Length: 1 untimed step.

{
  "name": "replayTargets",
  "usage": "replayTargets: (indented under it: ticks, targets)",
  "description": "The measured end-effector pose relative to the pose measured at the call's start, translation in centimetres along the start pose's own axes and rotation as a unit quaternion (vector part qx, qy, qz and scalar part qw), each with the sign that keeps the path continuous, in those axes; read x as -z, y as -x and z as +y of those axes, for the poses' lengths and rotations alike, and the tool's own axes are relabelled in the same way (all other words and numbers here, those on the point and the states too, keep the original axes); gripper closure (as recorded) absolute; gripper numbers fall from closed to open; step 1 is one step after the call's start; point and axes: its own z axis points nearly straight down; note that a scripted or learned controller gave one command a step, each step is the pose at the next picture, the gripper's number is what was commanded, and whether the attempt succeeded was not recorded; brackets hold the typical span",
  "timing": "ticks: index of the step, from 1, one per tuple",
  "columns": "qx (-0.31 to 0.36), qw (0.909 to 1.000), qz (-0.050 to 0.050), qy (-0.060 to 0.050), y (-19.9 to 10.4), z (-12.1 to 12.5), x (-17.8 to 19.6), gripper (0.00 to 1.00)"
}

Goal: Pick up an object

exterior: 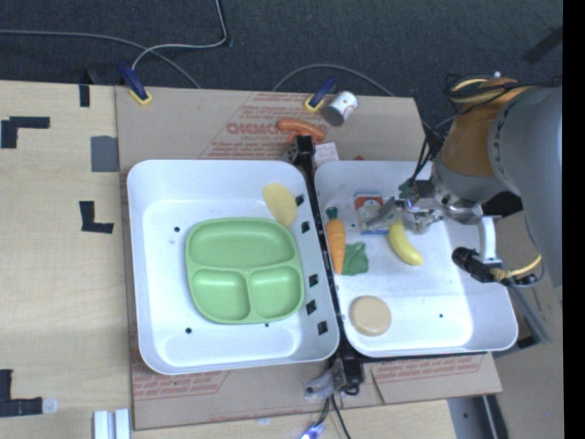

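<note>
Cardboard (256,131) underlies two white bins (155,245) on the wooden bench (55,273); gripper (402,210) finger state unclear.

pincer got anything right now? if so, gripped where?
Cannot be told. The pincer sits low in the right bin, right above the banana and beside a small red and white item, but no object shows between its tips.
</note>
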Motion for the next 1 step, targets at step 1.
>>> replayTargets:
  ticks: [1]
  targets:
    - [0.000,1.0000,0.001,0.001,-0.13,0.14,1.10,1.00]
